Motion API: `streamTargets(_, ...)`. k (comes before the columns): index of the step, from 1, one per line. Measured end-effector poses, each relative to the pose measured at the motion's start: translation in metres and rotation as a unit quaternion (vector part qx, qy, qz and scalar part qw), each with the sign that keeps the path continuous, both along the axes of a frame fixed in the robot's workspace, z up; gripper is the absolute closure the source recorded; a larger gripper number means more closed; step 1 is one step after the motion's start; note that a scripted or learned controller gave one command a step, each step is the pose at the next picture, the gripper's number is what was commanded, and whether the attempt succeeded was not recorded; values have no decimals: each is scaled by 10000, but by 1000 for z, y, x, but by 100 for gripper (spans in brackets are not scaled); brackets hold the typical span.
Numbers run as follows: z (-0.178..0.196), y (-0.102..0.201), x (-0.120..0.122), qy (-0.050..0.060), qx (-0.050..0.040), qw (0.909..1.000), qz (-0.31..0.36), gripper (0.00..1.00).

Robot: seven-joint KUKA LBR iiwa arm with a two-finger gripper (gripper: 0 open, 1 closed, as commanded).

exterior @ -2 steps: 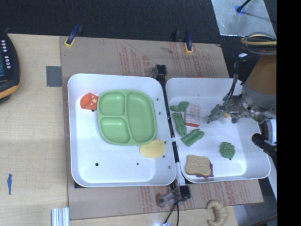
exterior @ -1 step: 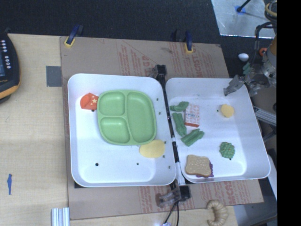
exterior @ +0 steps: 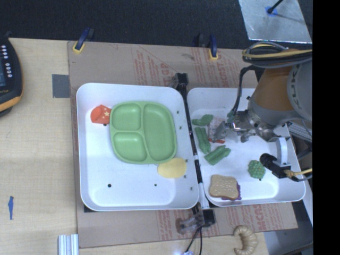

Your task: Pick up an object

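Hand [exterior: 227, 127] low in right bin [exterior: 276, 195] over green bean pieces [exterior: 204, 137]; grip state: can't tell. Beans prob. light, hard plastic, slick; pinch across narrow middle.

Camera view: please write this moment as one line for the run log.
arm: over right bin | tool: low among green pieces | grasp: not confirmed | left bin: green tray, untouched

Both bins [exterior: 95, 195] look like smooth, glossy white plastic; the green plate [exterior: 143, 132] is matt plastic; the tabletop [exterior: 37, 158] is pale wood.
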State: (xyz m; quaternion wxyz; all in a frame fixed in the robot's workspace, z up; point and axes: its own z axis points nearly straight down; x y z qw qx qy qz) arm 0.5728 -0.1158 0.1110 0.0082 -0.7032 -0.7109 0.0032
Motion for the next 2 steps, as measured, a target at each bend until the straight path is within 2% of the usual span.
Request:
streamTargets(1, -21, 16, -39, -32, -25, 10000, -36, 0)
streamTargets(2, -9, 14, -36, -49, -37, 10000, -27, 100)
